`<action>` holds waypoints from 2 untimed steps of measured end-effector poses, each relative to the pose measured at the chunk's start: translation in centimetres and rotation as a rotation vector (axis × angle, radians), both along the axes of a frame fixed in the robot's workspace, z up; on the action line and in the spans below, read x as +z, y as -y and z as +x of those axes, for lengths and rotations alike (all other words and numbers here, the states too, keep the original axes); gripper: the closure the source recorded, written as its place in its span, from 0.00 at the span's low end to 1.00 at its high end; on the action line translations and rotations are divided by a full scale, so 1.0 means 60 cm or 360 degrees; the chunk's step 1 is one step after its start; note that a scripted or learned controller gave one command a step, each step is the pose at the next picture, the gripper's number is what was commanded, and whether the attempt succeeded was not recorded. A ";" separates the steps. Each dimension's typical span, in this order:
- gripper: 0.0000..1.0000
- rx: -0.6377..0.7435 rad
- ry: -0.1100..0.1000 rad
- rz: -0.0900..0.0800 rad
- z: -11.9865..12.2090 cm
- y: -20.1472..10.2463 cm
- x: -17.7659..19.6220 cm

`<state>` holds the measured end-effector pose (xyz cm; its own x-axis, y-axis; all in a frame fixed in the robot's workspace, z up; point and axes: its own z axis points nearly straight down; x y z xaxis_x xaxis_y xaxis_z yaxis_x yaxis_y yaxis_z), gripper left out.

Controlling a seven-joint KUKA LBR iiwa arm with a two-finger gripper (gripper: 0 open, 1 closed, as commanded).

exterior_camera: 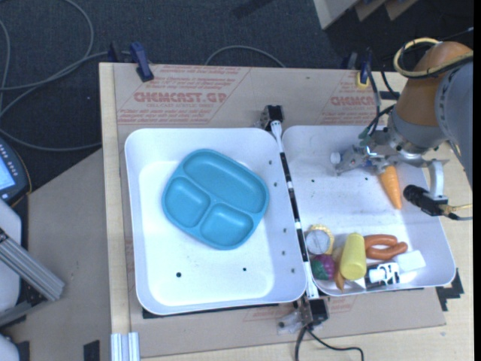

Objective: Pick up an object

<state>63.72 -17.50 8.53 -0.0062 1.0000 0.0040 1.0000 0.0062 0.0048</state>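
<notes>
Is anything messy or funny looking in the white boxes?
A little. The blue plate sits crooked in the left bin. In the right bin, most of the toy food is heaped in the near corner: a yellow bottle, a sausage. The carrot lies alone beside the gripper. Nothing looks broken or spilled.

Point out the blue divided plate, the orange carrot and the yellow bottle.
blue divided plate (pixel 216 198), camera view, middle ridge between its compartments
orange carrot (pixel 391 186), camera view, middle of its body
yellow bottle (pixel 353 257), camera view, middle of its side

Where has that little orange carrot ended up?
The carrot lies in the right-hand bin, near its far right side, just below the gripper and up from the yellow bottle and sausage.
</notes>
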 end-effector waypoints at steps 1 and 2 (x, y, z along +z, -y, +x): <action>0.00 -0.0011 -0.0070 -0.0009 0.035 -0.054 -0.011; 0.00 -0.0012 -0.0069 0.0004 0.035 -0.048 -0.011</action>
